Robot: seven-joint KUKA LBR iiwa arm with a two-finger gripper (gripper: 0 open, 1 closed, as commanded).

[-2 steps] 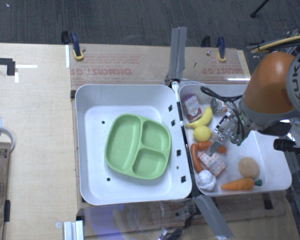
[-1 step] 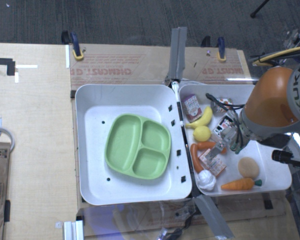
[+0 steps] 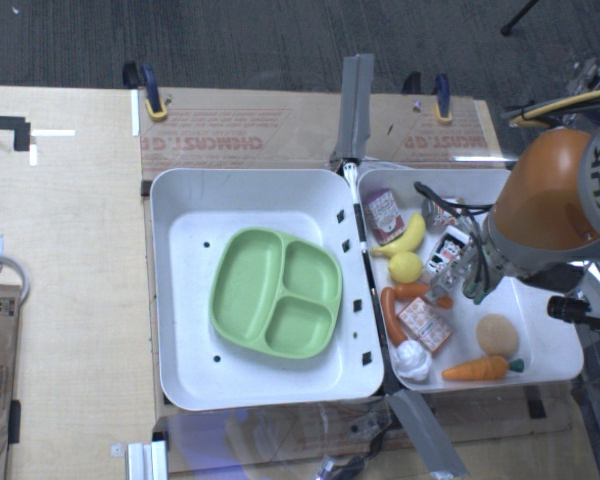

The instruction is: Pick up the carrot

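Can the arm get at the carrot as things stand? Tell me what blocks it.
Probably yes. The carrot lies bare at the right bin's near edge with nothing on it. The egg sits just behind, close but apart. The gripper hangs farther back, over the packets.
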